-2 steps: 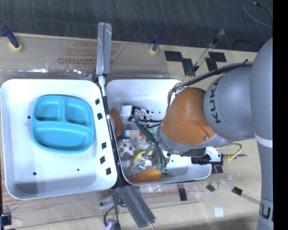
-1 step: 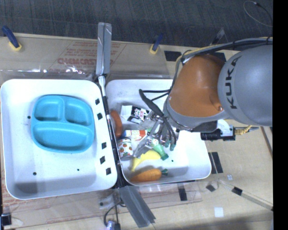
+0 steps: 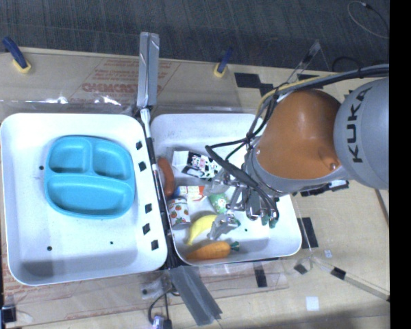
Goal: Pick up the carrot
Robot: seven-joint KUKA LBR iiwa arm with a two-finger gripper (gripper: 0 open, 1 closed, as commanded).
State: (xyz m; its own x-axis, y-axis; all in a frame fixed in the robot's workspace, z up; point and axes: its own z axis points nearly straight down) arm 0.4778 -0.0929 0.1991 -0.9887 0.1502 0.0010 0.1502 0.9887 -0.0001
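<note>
The long orange carrot (image 3: 209, 251) w/ a green tip lies flat at the bottom wall of the right shallow white bin (image 3: 285, 242), not picked up yet. The metal two-finger gripper (image 3: 226, 223) hangs just above it, at 12 o'clock, near a yellow banana (image 3: 198, 227). Can't tell if it's spread or pressed together. Grab + lift are left.

A dark grey carpeted floor (image 3: 192, 12) fills the top of the frame. Below it lies a pale wooden bench (image 3: 342, 252) marked with black tape squares, with blue clamps (image 3: 16, 55) at its upper edge and a cable at upper right.
</note>
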